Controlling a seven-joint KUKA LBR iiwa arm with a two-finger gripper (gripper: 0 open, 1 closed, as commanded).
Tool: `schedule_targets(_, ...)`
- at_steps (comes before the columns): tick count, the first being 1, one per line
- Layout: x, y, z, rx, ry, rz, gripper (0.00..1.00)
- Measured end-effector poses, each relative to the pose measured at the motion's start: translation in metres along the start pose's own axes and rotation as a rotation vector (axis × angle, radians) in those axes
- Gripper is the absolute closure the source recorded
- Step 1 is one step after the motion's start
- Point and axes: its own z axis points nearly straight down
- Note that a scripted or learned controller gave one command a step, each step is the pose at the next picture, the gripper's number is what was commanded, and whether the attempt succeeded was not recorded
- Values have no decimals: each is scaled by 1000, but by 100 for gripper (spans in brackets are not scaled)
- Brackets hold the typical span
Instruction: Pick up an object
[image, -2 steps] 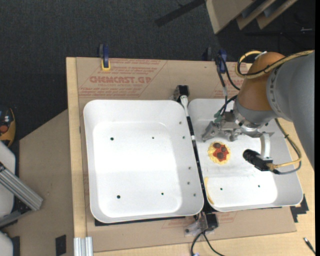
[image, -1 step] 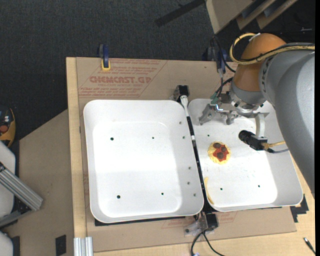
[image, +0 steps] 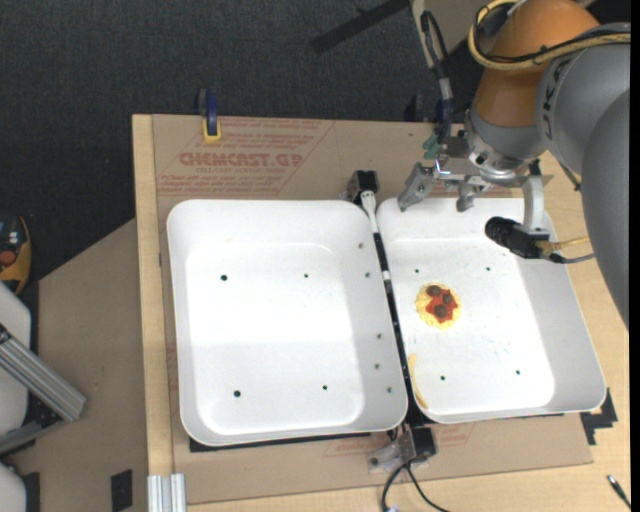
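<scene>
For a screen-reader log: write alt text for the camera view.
A small round yellow object with red spots lies in the right shallow white bin, while the grey arm's two-finger gripper hangs over that bin's far edge, apart from the object. The left shallow white bin sits beside it on a brown cardboard-covered bench.

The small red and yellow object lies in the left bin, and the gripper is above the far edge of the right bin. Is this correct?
Not quite. The camera view shows the small red and yellow object in the right bin, not the left one. The gripper is indeed above that bin's far edge.
</scene>
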Motion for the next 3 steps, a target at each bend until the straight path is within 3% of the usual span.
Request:
schedule_targets(1,-82,-52,51,18,1,12,0)
schedule_targets(2,-57,-121,104,16,3,8,0)
schedule_targets(3,-57,-115,89,4,0,5,100)
